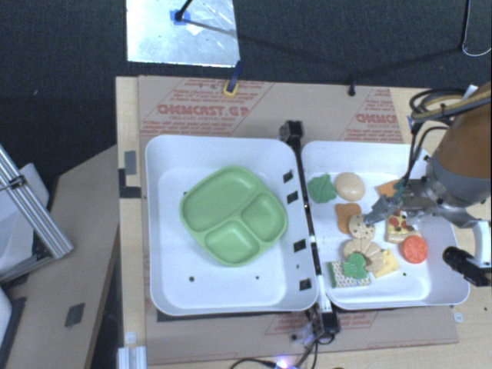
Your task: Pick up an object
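Reaching in from the right, gripper (pixel 378 212) hovering low above round cookie (pixel 357 225); finger opening impossible to tell.

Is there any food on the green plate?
No, it is empty. The green plate lies flat in the left bin, and its three compartments show bare green. The toy food is in the right bin.

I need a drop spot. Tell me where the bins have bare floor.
Left bin: bare floor all around the green divided plate, widest along its front and left walls. Right bin: crowded mid-floor with toy food under the gripper; a bare strip along the far wall.
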{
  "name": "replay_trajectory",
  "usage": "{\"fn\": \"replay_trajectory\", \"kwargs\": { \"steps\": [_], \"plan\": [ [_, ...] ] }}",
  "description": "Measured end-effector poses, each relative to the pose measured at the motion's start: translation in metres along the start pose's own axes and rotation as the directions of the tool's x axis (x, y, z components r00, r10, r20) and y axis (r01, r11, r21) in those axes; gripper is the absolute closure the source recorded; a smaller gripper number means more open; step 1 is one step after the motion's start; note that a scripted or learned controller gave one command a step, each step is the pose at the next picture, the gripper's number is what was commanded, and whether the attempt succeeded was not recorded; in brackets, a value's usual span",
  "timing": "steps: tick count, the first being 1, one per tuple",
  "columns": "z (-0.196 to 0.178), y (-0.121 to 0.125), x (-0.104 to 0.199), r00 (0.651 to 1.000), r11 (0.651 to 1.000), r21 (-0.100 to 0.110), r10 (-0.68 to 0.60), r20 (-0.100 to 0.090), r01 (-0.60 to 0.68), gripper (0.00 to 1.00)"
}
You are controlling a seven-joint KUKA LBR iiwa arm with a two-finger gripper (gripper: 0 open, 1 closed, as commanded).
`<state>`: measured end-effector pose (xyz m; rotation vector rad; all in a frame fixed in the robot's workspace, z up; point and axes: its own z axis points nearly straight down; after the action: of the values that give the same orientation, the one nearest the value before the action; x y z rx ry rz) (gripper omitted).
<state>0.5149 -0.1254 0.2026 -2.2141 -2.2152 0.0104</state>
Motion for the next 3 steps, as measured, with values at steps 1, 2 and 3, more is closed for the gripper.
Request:
{"fn": "replay_trajectory", "kwargs": {
  "steps": [1,2,3],
  "plan": [
    [-0.006,0.003,0.000,1.000,1.000,-0.013,-0.003,0.002,0.003,0.00],
    [0.054,0.009,-0.004,1.000,1.000,-0.009,-0.001,0.001,0.001,0.00],
    [0.097,0.013,-0.008,1.000,1.000,-0.009,0.000,0.001,0.000,0.00]
  ]
}}
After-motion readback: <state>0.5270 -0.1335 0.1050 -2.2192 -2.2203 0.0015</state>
